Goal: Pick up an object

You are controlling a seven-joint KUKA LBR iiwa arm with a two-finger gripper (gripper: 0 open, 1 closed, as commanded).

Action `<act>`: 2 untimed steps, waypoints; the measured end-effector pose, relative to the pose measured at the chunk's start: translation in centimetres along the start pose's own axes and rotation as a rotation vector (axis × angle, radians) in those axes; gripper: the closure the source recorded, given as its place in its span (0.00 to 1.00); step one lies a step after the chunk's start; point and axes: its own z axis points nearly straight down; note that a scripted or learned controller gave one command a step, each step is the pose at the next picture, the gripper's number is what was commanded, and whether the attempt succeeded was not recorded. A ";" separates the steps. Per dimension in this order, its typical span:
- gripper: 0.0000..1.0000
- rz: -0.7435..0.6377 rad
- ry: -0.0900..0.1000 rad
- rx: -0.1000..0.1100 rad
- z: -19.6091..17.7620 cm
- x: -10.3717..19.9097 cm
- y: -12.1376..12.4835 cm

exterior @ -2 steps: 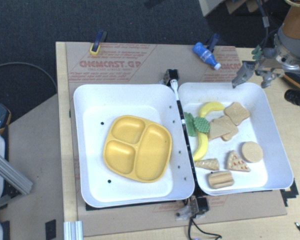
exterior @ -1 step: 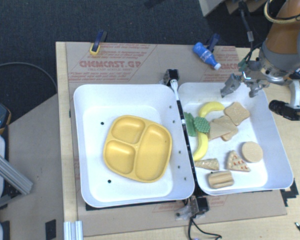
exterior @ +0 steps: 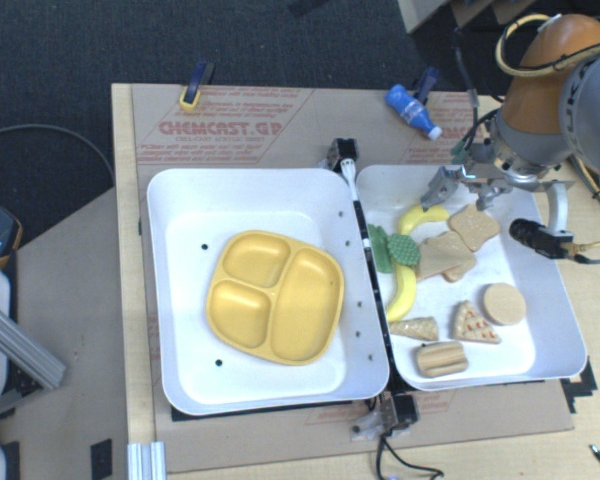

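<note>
The right bin (exterior: 552, 320) holds toy food: a yellow banana (exterior: 404, 286), a green leafy piece (exterior: 396, 250), two tan bread slices (exterior: 474, 228) (exterior: 444, 257), a round biscuit (exterior: 503, 304), a pizza wedge (exterior: 475, 325), a small tan wedge (exterior: 414, 329) and a brown roll (exterior: 441, 358). My gripper (exterior: 466, 188) hangs over the back of this bin, just above the upper bread slice and the banana's tip. Its fingers are spread open with nothing between them. The left bin (exterior: 176, 268) carries a yellow divided plate (exterior: 276, 296).
A blue clamp (exterior: 412, 110) lies on the board behind the right bin, and a yellow-and-blue clamp (exterior: 193, 86) at the back left. A black fitting with a cable (exterior: 538, 237) sticks out over the right bin's right side. A black divider (exterior: 360, 230) separates the bins.
</note>
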 end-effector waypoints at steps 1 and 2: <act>0.00 0.001 0.004 -0.019 4.4 0.3 0.6; 1.00 -0.003 -0.010 -0.035 2.5 -0.1 0.9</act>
